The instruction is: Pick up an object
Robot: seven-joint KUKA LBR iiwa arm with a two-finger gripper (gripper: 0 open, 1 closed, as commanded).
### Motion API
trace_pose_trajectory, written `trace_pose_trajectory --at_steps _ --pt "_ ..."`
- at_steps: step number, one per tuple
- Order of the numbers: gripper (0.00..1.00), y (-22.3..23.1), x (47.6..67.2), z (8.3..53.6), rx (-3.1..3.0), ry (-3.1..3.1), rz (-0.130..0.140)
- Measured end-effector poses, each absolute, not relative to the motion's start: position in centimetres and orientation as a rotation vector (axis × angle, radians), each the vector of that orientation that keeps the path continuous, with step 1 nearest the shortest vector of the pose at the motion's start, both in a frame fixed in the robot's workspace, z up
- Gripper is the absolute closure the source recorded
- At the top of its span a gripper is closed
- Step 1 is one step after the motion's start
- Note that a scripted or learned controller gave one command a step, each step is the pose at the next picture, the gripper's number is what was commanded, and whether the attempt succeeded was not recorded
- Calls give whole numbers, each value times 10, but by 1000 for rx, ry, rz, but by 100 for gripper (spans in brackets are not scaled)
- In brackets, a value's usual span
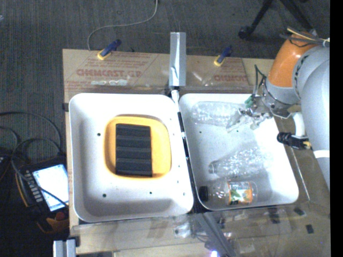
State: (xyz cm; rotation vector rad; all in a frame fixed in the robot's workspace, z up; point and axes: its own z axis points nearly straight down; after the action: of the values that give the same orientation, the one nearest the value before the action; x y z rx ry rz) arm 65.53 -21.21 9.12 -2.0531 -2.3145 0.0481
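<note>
Hovering at the right bin's [292,189] two o'clock, the tool [247,113], its opening untellable, should drop squarely over the bottle [214,113].

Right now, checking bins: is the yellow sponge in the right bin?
No, the yellow sponge lies in the left bin.

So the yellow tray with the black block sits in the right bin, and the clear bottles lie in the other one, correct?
Not quite. The camera view shows the yellow tray with the black block in the left bin. The clear bottles lie in the right bin.
</note>
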Motion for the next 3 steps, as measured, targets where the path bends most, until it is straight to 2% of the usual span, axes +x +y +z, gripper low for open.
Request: trace_pose_trajectory --at_steps 1,2,3 --pt "0 -219 586 144 -1851 -2540 3" --pt "0 -224 553 137 -1792 -2581 3" --pt "0 -195 485 155 -1762 -2608 -1"
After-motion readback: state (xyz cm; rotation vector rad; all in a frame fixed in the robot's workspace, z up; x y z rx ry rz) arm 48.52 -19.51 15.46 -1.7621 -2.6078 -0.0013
